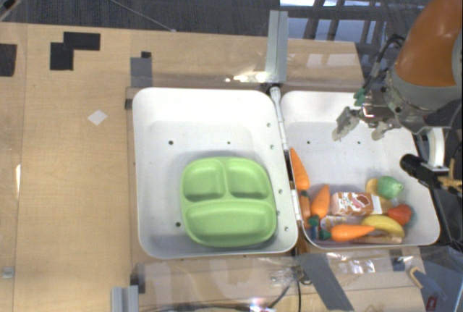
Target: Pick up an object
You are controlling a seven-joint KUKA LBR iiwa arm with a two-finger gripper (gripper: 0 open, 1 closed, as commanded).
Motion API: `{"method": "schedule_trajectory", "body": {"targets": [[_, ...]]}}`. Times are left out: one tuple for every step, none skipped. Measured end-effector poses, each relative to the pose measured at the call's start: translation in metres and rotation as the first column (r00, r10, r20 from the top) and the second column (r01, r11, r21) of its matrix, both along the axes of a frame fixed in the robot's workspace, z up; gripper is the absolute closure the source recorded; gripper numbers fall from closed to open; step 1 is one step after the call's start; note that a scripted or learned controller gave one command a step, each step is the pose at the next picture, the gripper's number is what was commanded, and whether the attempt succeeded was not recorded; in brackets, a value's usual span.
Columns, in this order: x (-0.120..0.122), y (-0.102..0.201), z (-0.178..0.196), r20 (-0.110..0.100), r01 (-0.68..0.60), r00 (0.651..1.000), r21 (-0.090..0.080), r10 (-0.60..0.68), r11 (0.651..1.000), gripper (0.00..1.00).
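The grey two-finger gripper (359,125) hangs open, holding nothing. The bright plastic toy food (354,213) crowds together at six o'clock, so the fingers might slip.

Grey-bodied arm (434,97) entering at the right, topped by a broad, rounded orange band (432,43) with a smooth, slightly glossy surface. Below the orange, a paler grey collar narrowing toward the wrist. Thin dark cables looping along the left of the wrist housing, past a small teal-green spot. At the end, a compact metal gripper (361,127) of silver-grey parts, with two short pale fingers (341,127) of angular shape. Nearer, on the right, a white link section and a black, rounded fitting (427,171) with dull sheen.
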State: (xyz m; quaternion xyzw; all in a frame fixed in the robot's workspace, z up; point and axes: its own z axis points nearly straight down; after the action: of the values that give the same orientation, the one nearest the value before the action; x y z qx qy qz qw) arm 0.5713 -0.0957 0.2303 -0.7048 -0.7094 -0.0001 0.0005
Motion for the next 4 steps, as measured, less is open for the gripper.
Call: {"method": "schedule_trajectory", "body": {"targets": [[-0.01, 0.03, 0.069, 0.002, 0.148, 0.989, -0.001, -0.148, 0.989, 0.0], [0.019, 0.038, -0.022, -0.001, -0.01, 1.0, -0.001, 0.01, 1.0, 0.0], [0.012, 0.011, -0.112, -0.003, 0.048, 0.999, 0.0, -0.048, 0.999, 0.0], [-0.046, -0.013, -0.139, 0.023, -0.069, 0.997, -0.002, 0.069, 0.998, 0.0]]}}
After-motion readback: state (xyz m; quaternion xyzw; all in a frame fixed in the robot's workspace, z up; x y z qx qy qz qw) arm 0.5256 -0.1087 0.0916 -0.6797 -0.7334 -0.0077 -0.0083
